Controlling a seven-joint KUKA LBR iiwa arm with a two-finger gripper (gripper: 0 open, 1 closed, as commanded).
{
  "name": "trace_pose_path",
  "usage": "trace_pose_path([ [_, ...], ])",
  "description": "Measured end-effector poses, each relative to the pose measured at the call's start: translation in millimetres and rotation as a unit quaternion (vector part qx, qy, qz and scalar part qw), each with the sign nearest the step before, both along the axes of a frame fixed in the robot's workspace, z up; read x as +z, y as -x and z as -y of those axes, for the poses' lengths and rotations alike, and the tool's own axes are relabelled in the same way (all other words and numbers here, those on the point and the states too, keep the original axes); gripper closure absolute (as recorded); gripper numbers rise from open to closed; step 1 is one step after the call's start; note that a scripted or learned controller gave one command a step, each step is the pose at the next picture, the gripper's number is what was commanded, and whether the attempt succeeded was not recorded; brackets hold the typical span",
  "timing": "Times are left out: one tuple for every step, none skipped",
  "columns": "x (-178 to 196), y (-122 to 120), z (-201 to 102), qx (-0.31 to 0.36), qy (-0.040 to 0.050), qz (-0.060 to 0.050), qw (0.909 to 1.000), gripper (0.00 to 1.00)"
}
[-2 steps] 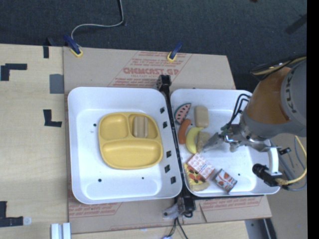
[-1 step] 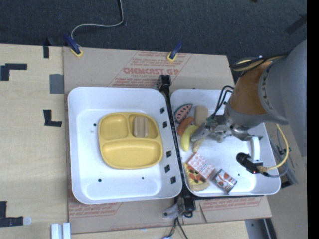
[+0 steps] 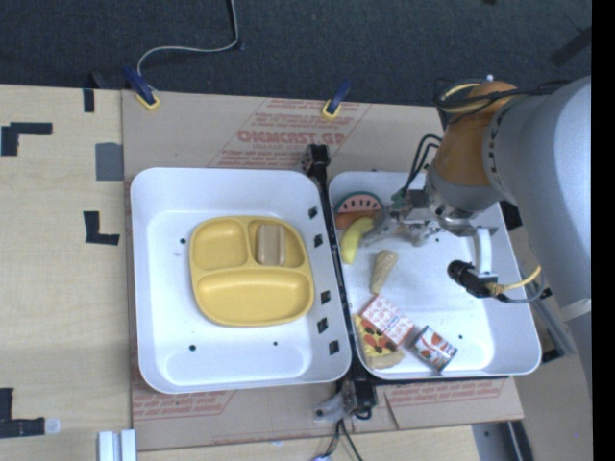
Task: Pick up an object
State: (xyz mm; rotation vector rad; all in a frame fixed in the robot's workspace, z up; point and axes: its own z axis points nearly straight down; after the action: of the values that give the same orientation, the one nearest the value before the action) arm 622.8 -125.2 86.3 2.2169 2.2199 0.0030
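One grey arm with an orange band (image 3: 461, 157) reached in from the right, and its two-finger tool (image 3: 399, 221) sat low over the back of the right shallow white bin (image 3: 480, 344). Honestly couldn't tell whether the tool was clenched or released, too much clutter there. Just beside it lay a yellow toy banana (image 3: 352, 239), with a red watermelon slice (image 3: 362, 204) behind that. A tan ice-cream cone (image 3: 382, 270) lay near the bin's middle. Toward the front were a small red-and-white carton (image 3: 385, 319), a pizza slice toy (image 3: 376, 347) and a red can (image 3: 434, 348). The left white bin (image 3: 163, 257) held a yellow divided plastic tray (image 3: 252, 271) with a brownish block (image 3: 271, 245) in one compartment, all on the cardboard-covered counter (image 3: 192, 133).
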Motion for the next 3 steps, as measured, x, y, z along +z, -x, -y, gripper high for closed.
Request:
trace_pose_path([
  [-2,-40,-2,0.001,0.0011,-0.016,0.9999,0.00],
  [0,-40,-13,-0.003,0.0091,-0.015,0.9998,0.00],
  [-1,-40,-15,-0.003,0.0094,-0.014,0.9999,0.00],
])
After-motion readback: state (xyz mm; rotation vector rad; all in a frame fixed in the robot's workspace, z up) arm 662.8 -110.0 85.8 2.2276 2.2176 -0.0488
